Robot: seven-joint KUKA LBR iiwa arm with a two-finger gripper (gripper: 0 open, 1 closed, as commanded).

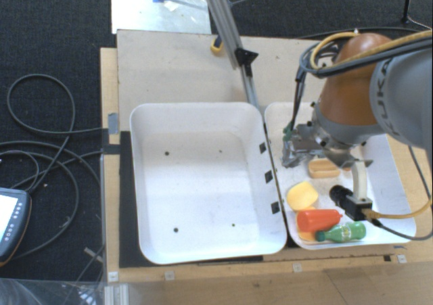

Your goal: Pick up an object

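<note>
Candidate objects all lie in the right bin (404,210), grouped in its near half. A yellow rounded piece (302,196) sits close to the bin's left wall. At its 5 o'clock, almost touching it, lies a red-orange piece (319,218), with a sliver of something yellow-orange showing under its lower left edge. A green bottle (343,232) lies on its side at 4 o'clock of the red-orange piece, touching or nearly touching it, close to the bin's near rim. A tan bun-shaped piece (324,168) rests at 1 o'clock of the yellow piece, slightly apart from it.

Gripper (292,156) is low in the right bin near its left wall, at 9 o'clock of the tan piece and 11 o'clock of the yellow piece. Jaw state: cannot tell, since the metal parts are small and partly masked by the wrist. No object is visible between them.

The arm (399,97) enters from 3 o'clock, its orange band (352,80) above the wrist. A black fitting (348,203) with a yellow cable hangs over the bin at 3 o'clock of the yellow piece.

The left bin (145,182) lies beside it at 9 o'clock. A grey pole (226,23) slants in from 12 o'clock. Black cables (40,128) loop on the floor at far 9 o'clock.
</note>
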